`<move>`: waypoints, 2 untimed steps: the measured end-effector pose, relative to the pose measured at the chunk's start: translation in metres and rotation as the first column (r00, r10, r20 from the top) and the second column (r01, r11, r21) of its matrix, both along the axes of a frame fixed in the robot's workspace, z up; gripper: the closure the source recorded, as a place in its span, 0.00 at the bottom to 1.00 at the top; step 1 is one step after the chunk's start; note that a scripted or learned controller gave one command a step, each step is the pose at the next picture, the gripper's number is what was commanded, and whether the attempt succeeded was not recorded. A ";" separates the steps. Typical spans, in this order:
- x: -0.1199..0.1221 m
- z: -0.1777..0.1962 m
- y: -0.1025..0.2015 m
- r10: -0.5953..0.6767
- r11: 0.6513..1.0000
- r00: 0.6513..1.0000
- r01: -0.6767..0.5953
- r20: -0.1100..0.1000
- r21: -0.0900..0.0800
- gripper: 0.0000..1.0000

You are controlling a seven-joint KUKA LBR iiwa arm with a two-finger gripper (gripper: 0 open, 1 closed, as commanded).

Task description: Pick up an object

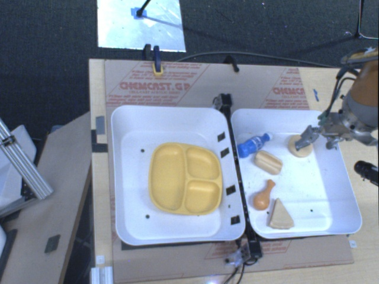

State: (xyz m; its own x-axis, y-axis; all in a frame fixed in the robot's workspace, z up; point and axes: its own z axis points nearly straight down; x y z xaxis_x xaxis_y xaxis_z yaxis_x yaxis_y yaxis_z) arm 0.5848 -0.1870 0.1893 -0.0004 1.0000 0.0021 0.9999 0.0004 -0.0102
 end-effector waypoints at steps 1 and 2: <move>0.003 0.007 0.000 0.003 1.000 1.000 -0.003 0.012 -0.002 0.00; 0.002 -0.055 0.005 0.002 1.000 1.000 -0.002 0.007 -0.001 0.00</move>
State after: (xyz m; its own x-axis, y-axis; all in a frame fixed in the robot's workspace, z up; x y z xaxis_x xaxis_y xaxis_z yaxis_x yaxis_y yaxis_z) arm 0.5867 -0.1824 0.1339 -0.0025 1.0000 0.0008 1.0000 0.0025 -0.0031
